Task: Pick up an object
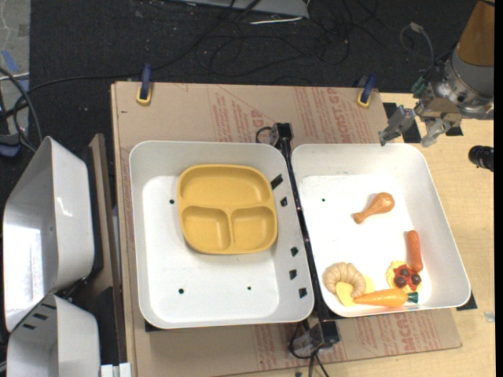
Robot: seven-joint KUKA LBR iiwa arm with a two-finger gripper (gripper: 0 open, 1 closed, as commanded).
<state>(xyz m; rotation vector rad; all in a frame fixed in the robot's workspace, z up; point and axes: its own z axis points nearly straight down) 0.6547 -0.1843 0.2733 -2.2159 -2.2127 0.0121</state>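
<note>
Drumstick [375,206] in bin, hand [414,128] open, empty

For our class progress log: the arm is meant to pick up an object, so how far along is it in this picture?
Done: nothing looks picked. In hand: the gripper hangs open above the right bin's far rim, with nothing between its fingers. Left: the whole pick. The toy drumstick, sausage, carrot and croissant lie in that bin; the yellow divided plate sits in the left bin.

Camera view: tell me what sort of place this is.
Likely a robotics lab test bench: two white bins on a clamped board, loose cables on the dark floor, and toy food such as a chicken drumstick.
</note>
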